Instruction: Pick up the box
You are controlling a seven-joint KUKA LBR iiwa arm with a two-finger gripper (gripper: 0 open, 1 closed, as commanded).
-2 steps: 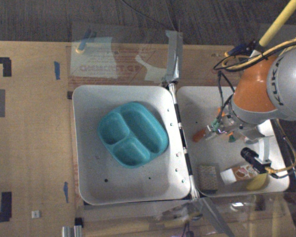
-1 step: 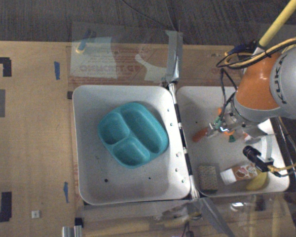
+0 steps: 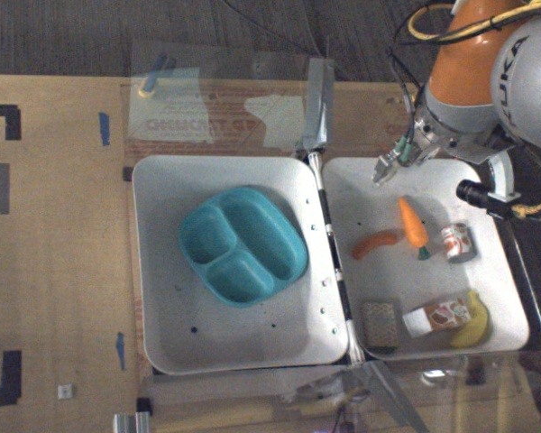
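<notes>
I'm seeing the gripper hanging over the right bin's upper left corner, fingers apparently slightly spread and pinching nothing, though it's blurry. The box is lying near the front edge, touching the banana.

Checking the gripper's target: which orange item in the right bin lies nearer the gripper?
The carrot, pointing up toward the gripper; the sausage lies lower left.
</notes>
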